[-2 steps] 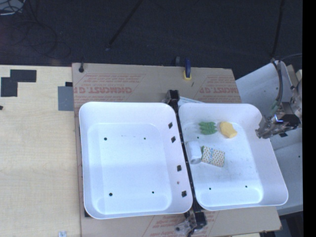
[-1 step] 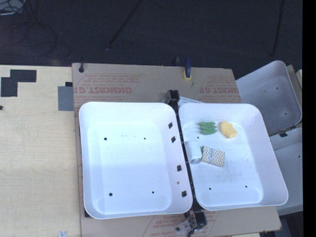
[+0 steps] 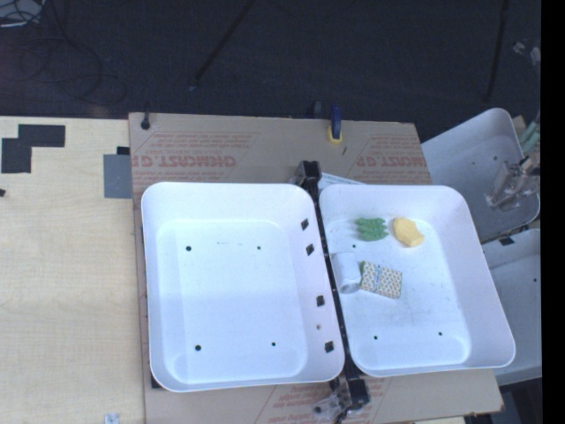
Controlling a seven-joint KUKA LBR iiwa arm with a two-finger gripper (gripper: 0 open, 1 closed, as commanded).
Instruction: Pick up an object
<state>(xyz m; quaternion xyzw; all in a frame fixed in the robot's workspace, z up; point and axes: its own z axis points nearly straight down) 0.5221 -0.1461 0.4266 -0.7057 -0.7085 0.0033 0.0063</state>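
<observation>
Toward three o'clock on the worktop (image 3: pixel 62 263), the right bin (image 3: pixel 441 343) holds all the loose items, gathered in its upper left part. A green object (image 3: pixel 372 229) lies near the bin's eleven o'clock corner, with a yellow object (image 3: pixel 407 231) just beside it at its three o'clock, a narrow gap between them. Below them, toward six o'clock, a small patterned card or packet (image 3: pixel 381 279) rests tilted, and a pale whitish object (image 3: pixel 347 272), hard to make out against the bin floor, sits at its nine o'clock, touching or nearly touching it and close against the bin's left wall. Nothing lies on top of any of these items, and the bin's lower half shows bare floor with a few dark dots. The left bin (image 3: pixel 229 290) sits alongside at nine o'clock, the two rims meeting along a dark strip of clips (image 3: pixel 320 272). Both bins rest on a brown cardboard sheet (image 3: pixel 229 148) with red printing. At the far three o'clock edge, well apart from the bins' contents, grey metal parts of the arm (image 3: pixel 512 184) are visible beside a pale plate (image 3: pixel 477 157); whether the pincer is open or closed, and whether it has hold of anything, I cannot tell.
</observation>
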